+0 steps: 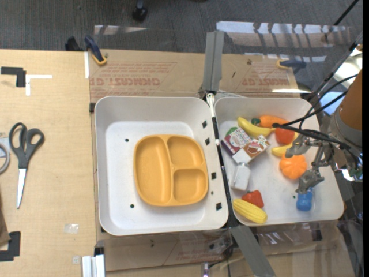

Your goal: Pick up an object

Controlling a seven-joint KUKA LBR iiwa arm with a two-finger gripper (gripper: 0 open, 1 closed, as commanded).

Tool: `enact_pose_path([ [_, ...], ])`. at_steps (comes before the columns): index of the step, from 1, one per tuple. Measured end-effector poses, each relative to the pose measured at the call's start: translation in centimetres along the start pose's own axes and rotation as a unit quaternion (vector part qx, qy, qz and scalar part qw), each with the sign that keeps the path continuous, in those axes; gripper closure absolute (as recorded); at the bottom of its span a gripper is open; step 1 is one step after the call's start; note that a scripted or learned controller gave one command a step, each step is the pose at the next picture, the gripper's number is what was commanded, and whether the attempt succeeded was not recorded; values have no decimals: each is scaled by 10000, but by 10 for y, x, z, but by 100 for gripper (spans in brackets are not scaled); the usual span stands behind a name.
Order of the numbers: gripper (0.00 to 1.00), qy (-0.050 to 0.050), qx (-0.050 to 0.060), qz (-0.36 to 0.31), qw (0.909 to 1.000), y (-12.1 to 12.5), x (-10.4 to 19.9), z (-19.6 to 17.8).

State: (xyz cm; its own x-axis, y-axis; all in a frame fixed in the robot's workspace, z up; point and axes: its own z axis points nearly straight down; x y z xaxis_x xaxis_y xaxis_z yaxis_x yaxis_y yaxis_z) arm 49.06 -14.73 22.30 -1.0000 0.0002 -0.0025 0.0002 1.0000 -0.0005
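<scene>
White plastic makes up the 2 bins on the table (52,212); the left bin (109,154) holds a yellow divided tray (170,170) with 3 compartments; the right bin (277,212) holds the toys. The tool (308,166) hangs over the right bin's right half, its 2 metal fingers spread apart with nothing between them; one tip sits beside an orange toy (293,166), the other just above a small blue object (304,201). A banana (253,126) and a corn cob (248,212) lie nearby; a red piece (283,134) is partly hidden by black cables (300,120); scissors (23,154) rest at far left; the arm is cut off at the right.
</scene>
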Motion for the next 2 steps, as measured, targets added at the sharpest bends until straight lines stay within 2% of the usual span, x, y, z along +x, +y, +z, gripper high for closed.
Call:
enact_pose_path([
  [1,0,7,-2,247,9997,-53,-1,120],
  [2,0,-9,-3,117,9999,-72,-62,130],
])
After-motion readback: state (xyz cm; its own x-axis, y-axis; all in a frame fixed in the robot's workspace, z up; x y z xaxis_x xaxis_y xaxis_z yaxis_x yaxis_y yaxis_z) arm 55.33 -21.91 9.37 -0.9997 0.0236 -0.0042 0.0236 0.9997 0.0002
